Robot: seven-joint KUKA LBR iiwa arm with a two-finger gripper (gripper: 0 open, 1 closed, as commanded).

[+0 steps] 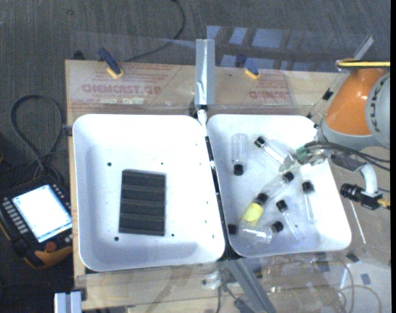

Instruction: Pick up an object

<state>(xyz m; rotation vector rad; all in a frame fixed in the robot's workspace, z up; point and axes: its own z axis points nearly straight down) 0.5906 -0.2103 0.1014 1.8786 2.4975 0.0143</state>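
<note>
Item: one arm (361, 106), grey with an orange band, entering from the right and standing at the upper right corner of the right bin (328, 237). Item: the jaws (307, 152), which we place near the small green-tipped part over that bin's upper right; whether they stand apart or together we cannot tell, and nothing is seen between them. Item: a scatter of clear vials with black caps in the right bin, the nearest being a capped vial (270, 150) just beside the jaws toward the bin's middle, with a taller clear vial (238, 152) further off the same way. Item: a yellow-ended vial (253, 213) well below the jaws, among several loose black caps. Item: left bin (87, 240), well apart from the jaws, holding one dark ribbed block (143, 202). Item: the surface (133, 87) under both bins, with clamps at its far edge. Step in hand, as we judge it: the approach, with no object yet taken. Next move, in our view: settle over a single vial, preferably the one nearest, align across its narrow width and descend, since the clear glass pieces lie close together and may roll.
</note>
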